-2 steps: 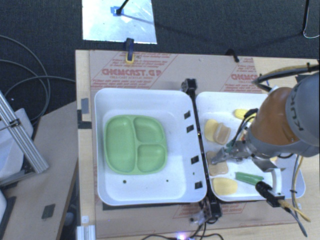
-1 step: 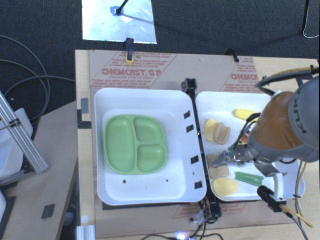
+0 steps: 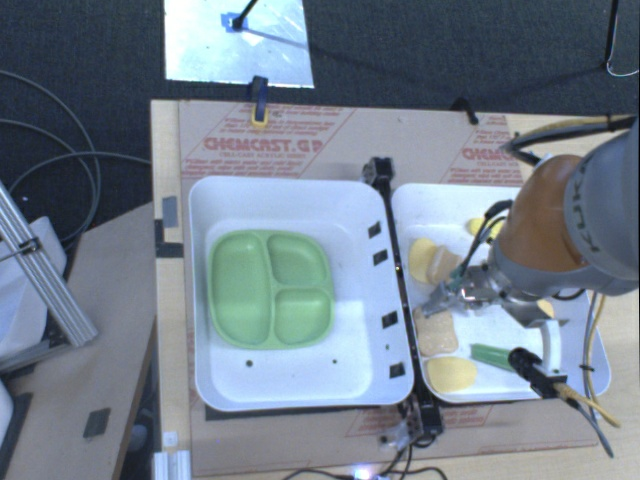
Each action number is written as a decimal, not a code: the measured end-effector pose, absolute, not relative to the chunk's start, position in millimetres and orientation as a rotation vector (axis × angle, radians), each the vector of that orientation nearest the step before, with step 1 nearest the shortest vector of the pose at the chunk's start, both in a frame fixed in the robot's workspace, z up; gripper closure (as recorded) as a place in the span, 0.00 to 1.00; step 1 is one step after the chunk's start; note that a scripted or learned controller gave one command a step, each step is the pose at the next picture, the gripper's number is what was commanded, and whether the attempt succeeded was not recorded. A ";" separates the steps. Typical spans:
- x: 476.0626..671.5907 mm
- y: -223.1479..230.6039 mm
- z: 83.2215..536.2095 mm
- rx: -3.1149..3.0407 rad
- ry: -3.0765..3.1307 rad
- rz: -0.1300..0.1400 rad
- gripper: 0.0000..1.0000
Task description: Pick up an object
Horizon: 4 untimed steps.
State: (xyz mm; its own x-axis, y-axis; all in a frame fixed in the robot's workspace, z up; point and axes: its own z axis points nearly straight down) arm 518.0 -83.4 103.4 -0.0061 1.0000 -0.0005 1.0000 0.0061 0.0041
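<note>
The pincer (image 3: pixel 440 303) hovers over a pale yellow, rounded piece (image 3: pixel 432 260), perhaps bread, in the right bin (image 3: pixel 440 200); its grip I cannot tell.

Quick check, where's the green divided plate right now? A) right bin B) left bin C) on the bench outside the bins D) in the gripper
B: the green divided plate lies flat on the floor of the left bin, while the gripper is over the right bin among the food pieces.

Smooth, matt green plastic tray (image 3: pixel 270 288) — glossy white plastic bins (image 3: pixel 300 193) on papery brown board (image 3: pixel 330 138).
</note>
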 end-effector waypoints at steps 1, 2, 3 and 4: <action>489.8 -83.5 87.1 2.215 2.213 0.013 0.00; 528.7 -91.1 87.0 2.213 2.225 0.007 0.00; 590.2 -183.5 132.2 2.213 2.208 0.005 0.00; 651.6 -205.4 84.6 2.228 2.236 -0.008 0.00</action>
State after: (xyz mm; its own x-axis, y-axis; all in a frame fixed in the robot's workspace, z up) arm 651.6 -205.4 84.6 -0.0039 1.0000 0.0071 0.9999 0.0040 -0.0142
